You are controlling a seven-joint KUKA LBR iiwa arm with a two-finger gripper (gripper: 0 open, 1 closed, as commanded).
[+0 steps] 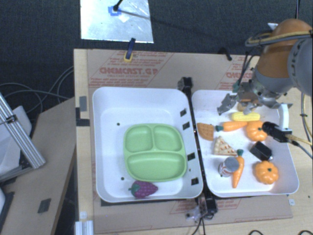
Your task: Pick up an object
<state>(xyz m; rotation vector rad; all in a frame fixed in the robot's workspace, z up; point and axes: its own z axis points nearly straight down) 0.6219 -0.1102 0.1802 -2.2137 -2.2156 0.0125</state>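
My gripper [229,105] hangs low over the back of the right bin [210,98], at the end of the grey and orange arm coming in from the right. Nothing shows held in it. Just right of it lies a yellow corn cob [246,116]. In front of it are an orange carrot [233,127] and a brown waffle piece [206,131]. An orange pumpkin [255,131] sits beside the carrot. Nearer the front lie a pizza slice [224,147], a small can [226,167], a second carrot [237,170], a black block [261,151] and another pumpkin [265,172].
The left bin [110,131] holds a green divided plate [155,151] and a purple bunch of grapes [143,189] at its front wall. A black divider [191,131] with clips runs between the two bins. A shiny sheet [116,13] lies behind the bench.
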